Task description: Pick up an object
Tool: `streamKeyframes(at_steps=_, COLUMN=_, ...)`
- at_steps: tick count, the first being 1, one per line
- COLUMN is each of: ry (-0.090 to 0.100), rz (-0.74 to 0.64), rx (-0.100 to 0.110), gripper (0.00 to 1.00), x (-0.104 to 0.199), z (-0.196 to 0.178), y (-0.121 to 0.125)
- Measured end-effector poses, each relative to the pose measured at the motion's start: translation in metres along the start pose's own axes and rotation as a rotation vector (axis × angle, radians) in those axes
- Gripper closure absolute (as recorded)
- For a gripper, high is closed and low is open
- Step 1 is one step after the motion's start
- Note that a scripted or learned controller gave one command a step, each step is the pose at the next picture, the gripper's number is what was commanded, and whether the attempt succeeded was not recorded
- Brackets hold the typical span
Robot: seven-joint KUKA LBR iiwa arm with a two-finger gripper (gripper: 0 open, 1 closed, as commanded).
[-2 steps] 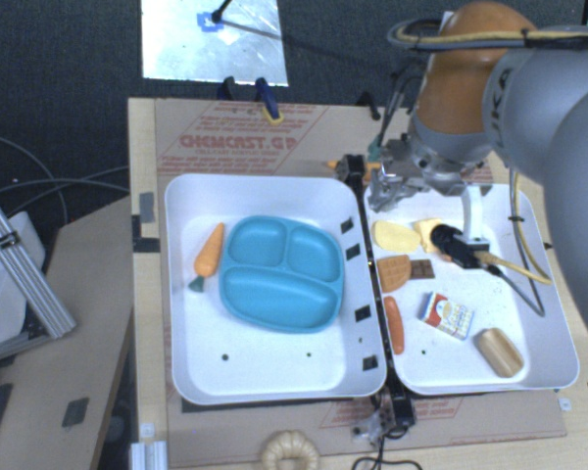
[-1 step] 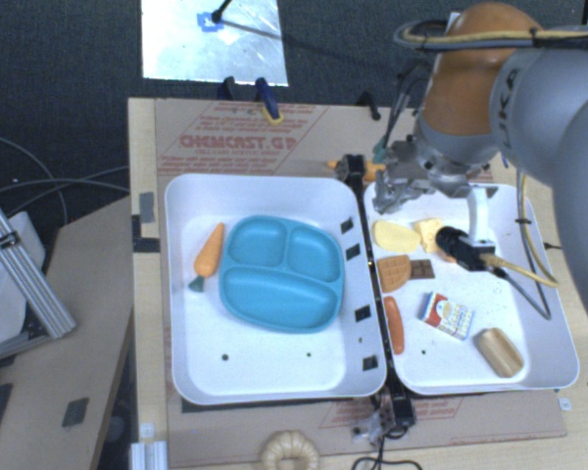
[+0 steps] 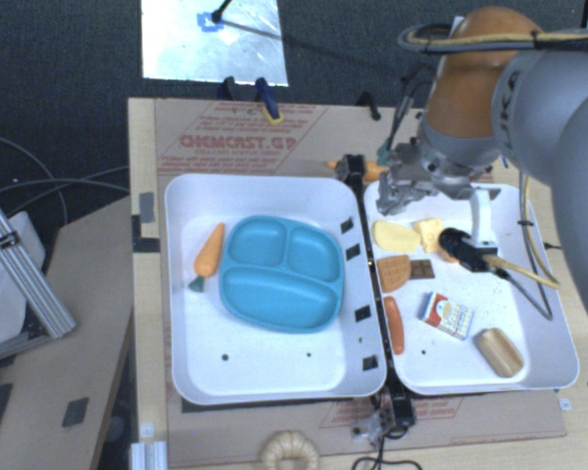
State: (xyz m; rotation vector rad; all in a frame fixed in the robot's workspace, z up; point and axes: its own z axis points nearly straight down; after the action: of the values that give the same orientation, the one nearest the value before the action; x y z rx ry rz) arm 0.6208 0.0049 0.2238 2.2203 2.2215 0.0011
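The gripper point(image 3: 402, 196) hung over the upper-left corner of the right bin point(image 3: 559, 346), low and close to the wall it shares with the left bin point(image 3: 181, 292); from this slant I could not tell whether it was released or clenched, and nothing showed in its grasp. The nearest thing to take was the pale yellow slice point(image 3: 393, 235), lying flat just below the gripper in the frame, with a second yellow piece point(image 3: 429, 231) just to its right and a brown waffle point(image 3: 394, 272) just under it. To do the pick well, I judged the arm should settle straight down over one item's middle. A flat slice gives little to pinch, so the thicker tan roll point(image 3: 498, 351) at the lower right or the small printed box point(image 3: 445, 315) might hold more surely. The orange sausage point(image 3: 395, 323) lay hard along the dividing wall, leaving scant room on that side. Open floor was widest along the right bin's bottom edge. In the left bin the blue divided plate point(image 3: 279, 272) took up most of the middle, with a carrot point(image 3: 209, 251) beside its left rim. The surface point(image 3: 235, 135) lay bare above both bins.
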Motion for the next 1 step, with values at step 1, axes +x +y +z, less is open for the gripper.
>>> streamKeyframes(at_steps=1, ry=0.000, rz=-0.001, rx=-0.001, gripper=1.00, x=0.0002, z=-0.0011, y=0.0000)
